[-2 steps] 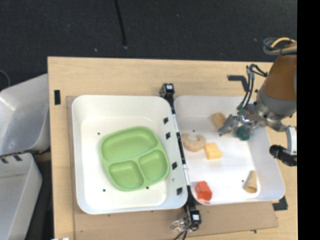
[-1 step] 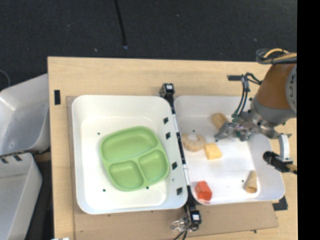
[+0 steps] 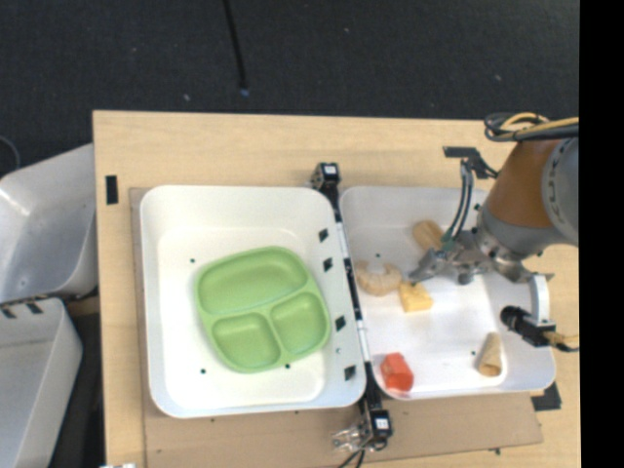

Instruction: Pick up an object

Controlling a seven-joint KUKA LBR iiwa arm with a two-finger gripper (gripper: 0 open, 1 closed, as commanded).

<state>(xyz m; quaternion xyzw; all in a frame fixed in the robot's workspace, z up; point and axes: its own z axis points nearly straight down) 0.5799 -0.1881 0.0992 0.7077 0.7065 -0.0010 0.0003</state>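
The right bin point(image 3: 448, 383) holds several small things. A yellow wedge point(image 3: 416, 299) lies near the middle, with a beige bun-like piece point(image 3: 377, 279) just to its left. A tan chunk point(image 3: 426, 232) sits toward the back, a red block point(image 3: 395, 373) at the front left, and a tan cone point(image 3: 490, 356) at the front right. My gripper point(image 3: 425, 270) reaches in from the right and is low over the bin. Its tip is just above the yellow wedge and right of the beige piece. Nothing is visibly held.
The left bin point(image 3: 166, 359) contains a green divided plate point(image 3: 261, 308). A ridge with black clips point(image 3: 343, 281) separates the two bins. The arm's orange band point(image 3: 517, 178) and wrist hang over the right bin's back right. A black attachment point(image 3: 526, 325) juts out near the cone.
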